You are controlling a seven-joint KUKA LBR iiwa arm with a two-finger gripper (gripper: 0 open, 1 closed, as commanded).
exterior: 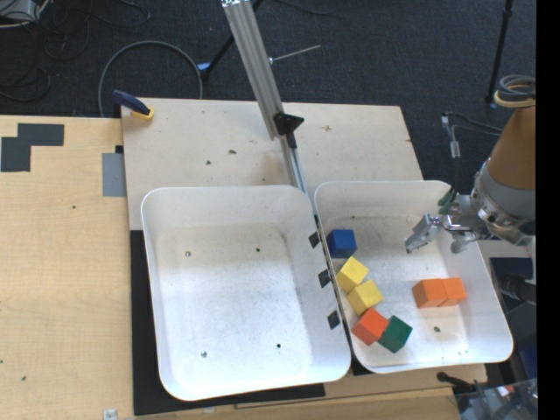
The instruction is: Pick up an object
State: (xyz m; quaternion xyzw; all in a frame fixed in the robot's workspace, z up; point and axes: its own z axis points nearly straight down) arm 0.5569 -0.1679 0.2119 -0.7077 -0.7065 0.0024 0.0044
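Lighting even & fairly bright, diffuse from overhead. Both white bins [227,322] read clean w/o blown-out glare; speckling on their floors stays visible. Shadows soft & short: thin dark rim under bin edges, small ones beside the colored blocks [367,296]. Dark floor [367,42] at top is dim, cables barely resolved. Overall low res, slightly soft; pincer [442,234] a bit blurred, fine detail lost. Slight noise in dark areas.
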